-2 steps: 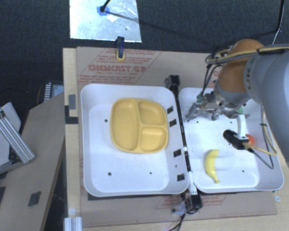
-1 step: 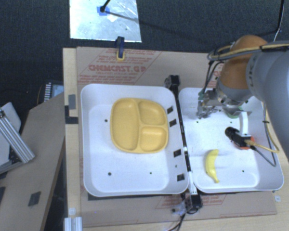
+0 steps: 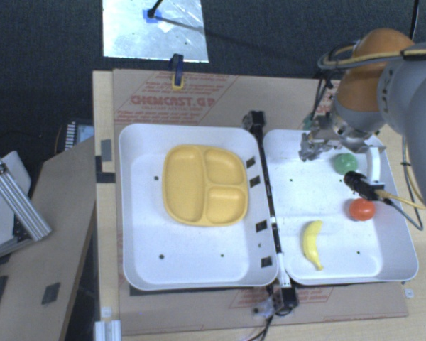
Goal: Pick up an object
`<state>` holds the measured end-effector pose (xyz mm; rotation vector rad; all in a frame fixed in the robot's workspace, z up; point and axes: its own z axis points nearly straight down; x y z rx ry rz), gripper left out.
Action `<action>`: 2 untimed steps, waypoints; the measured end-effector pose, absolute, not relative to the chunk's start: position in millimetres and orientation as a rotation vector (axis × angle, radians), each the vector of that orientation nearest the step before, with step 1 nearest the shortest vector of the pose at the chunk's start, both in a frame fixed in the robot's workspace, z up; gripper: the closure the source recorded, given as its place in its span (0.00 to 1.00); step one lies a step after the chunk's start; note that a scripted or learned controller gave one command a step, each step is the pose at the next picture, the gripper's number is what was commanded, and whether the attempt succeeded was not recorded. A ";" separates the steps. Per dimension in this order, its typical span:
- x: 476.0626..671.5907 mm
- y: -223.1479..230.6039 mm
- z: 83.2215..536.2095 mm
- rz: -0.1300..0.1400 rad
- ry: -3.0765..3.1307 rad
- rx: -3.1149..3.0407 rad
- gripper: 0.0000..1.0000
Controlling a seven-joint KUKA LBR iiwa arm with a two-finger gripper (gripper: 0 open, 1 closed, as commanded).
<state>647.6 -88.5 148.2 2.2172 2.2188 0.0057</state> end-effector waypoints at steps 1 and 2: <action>654.6 -79.8 202.2 0.006 2.224 2.212 1.00; 655.4 -79.7 215.7 0.003 2.227 2.213 1.00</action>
